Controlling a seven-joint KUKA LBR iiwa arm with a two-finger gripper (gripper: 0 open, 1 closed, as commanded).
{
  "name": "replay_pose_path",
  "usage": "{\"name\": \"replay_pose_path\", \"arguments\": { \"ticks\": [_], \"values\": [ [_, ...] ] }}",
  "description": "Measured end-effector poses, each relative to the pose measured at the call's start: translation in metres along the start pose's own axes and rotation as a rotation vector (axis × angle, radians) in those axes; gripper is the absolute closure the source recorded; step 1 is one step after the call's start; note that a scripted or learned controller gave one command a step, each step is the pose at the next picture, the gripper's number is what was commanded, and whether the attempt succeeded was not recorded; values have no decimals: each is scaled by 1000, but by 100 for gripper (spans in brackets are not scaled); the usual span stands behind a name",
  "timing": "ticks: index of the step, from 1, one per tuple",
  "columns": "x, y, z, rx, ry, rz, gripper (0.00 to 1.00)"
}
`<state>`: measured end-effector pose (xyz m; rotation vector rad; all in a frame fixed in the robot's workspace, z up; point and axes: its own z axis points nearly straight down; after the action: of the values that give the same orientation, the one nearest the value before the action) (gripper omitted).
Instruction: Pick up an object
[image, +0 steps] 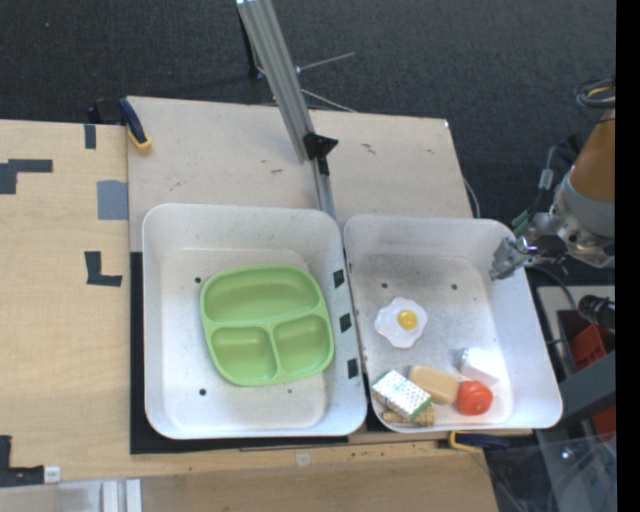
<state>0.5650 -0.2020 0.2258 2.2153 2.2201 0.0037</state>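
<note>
Arm (590, 190): grey with an orange band, reaching in from the right edge, wrist over the far right rim of the right bin.
Tool (503, 258): at the upper right corner of the right bin, just above the rim; too small and dark to tell whether open or closed; nothing seen between its tips.
Right bin (520, 400): shallow, white, floor scuffed grey; holds five small things.
Fried egg (401, 322): flat on the floor near the bin's middle, white with a yellow yolk, well apart from the tool.
Patterned block (402, 395): at the near left corner, tilted, green-and-white speckled.
Tan wedge (434, 382): just beside the patterned block, on its right.
Red tomato (475, 398): near the front wall, right of the tan wedge.
Pink-white piece (478, 364): touching or just behind the red tomato.
Left bin (165, 300): shallow, white, side by side with the right bin.
Green plate (266, 324): three compartments, lying flat at the middle of the left bin.
Counter (60, 250): pale wood, grey tape marks on the left.
</note>
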Motion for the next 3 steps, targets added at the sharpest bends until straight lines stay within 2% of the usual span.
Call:
{"name": "replay_pose_path", "arguments": {
  "ticks": [1, 3],
  "values": [
    [0, 1, -42, 1, 0, 0, 100],
    [96, 26, -33, 7, 3, -4, 100]
  ]
}}
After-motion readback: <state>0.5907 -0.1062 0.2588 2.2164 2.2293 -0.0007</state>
